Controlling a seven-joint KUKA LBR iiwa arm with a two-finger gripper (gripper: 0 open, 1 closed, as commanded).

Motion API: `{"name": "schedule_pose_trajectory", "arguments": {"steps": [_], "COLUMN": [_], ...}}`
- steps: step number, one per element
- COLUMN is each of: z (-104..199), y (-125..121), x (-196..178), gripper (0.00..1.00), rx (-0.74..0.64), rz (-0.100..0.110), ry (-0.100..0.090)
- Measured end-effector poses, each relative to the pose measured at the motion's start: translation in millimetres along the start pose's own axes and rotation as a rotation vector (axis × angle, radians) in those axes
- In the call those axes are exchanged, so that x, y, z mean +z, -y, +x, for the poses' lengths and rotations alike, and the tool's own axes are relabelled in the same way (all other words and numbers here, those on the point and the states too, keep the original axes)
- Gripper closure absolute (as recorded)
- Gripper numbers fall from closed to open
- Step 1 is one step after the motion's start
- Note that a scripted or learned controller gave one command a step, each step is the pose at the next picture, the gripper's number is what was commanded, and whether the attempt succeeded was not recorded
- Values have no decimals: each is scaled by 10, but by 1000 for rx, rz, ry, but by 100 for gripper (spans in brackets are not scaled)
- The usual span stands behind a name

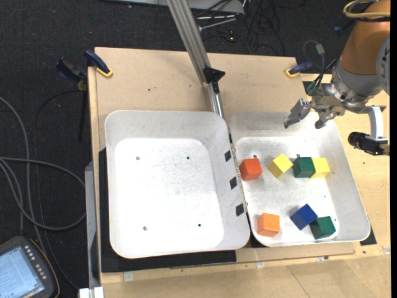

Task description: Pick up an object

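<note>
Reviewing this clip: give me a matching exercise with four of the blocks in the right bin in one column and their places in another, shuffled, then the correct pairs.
Things:
1. red-orange block
2. blue block
3. orange block
4. yellow block standing apart

Places:
A. touching a green block near the right bin's front right corner
B. by the front rim, left of the blue one
C. closest to the divide between the two bins
D. between the red-orange block and the green-and-yellow pair

Pairs: 1-C, 2-A, 3-B, 4-D
</note>
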State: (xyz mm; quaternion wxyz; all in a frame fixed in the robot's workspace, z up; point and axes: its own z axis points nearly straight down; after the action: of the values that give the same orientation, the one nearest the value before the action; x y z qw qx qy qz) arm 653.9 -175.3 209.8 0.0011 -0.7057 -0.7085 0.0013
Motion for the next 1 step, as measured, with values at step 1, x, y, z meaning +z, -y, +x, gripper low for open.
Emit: {"name": "schedule_pose_trajectory", "arguments": {"steps": [1], "z": [-53], "y": [57], "x": [470], "gripper": [0], "rx": [4], "rz": [1], "ry": [0]}}
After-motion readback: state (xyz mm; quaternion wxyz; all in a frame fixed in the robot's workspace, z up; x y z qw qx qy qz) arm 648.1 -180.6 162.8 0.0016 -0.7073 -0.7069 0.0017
